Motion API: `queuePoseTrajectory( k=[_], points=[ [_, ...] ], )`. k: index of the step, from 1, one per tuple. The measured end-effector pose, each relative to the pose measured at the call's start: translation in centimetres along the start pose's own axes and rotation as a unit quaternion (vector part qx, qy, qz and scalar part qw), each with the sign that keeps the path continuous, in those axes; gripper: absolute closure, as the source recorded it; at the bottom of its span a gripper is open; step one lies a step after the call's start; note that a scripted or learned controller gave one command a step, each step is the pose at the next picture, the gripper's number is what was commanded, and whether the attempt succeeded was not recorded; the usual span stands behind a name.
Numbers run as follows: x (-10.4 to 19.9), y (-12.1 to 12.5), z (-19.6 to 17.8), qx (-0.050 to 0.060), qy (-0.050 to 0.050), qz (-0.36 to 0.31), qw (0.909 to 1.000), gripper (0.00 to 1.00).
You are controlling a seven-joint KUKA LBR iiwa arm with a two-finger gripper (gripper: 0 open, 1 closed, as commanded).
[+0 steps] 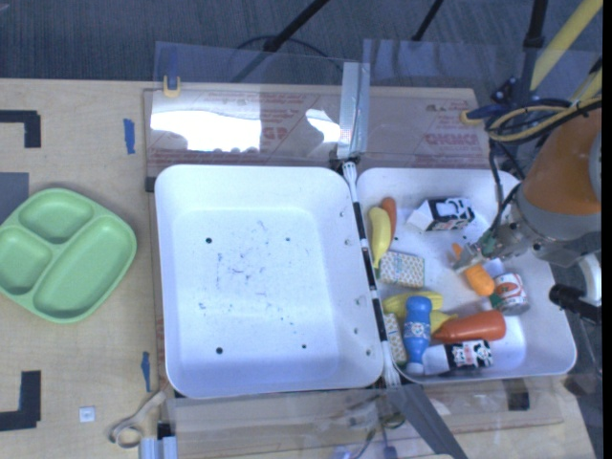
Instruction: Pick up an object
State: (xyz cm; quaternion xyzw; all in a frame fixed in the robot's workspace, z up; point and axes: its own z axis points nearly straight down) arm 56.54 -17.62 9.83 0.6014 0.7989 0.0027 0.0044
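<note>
The right bin holds several objects. A yellow banana and a thin orange carrot lie at its left wall, with a black-and-white carton further back. A patterned box, a blue bottle, a red-orange pepper and a cow-patterned carton lie toward the front. My gripper hangs low over the bin's right half, just above a small orange piece and beside a red-and-white can. I see nothing held in it.
The left bin has a bare white floor with faint scuffs. A green divided plate sits on the bench at far left. Clear plastic panels stand behind both bins. Cables hang at the arm's back right.
</note>
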Motion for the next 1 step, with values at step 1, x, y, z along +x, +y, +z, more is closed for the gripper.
queuePoseTrajectory(
  k=[1],
  points=[
    [1.40,-3.22,-9.47,0.004,0.000,0.121,0.9927,1.00]
  ],
)
